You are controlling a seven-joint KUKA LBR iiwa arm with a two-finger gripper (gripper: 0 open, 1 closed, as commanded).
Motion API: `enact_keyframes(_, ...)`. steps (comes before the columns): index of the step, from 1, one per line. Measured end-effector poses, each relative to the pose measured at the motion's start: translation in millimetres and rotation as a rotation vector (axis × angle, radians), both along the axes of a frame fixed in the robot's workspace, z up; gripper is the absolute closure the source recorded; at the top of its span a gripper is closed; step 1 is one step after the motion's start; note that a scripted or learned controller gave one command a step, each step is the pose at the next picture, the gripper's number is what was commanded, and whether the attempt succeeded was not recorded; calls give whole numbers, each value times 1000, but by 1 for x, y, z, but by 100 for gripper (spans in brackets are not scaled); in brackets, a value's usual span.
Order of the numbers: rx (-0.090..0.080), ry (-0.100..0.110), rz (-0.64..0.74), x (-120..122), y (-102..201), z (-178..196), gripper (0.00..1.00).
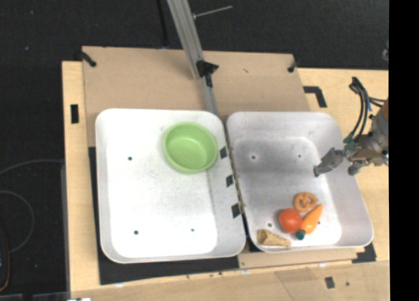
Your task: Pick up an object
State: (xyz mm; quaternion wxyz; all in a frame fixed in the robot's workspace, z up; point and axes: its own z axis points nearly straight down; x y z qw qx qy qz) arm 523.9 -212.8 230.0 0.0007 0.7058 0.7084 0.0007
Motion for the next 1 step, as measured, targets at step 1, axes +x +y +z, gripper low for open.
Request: enact_keyframes(1,0,0,-1,0,0,0,0)
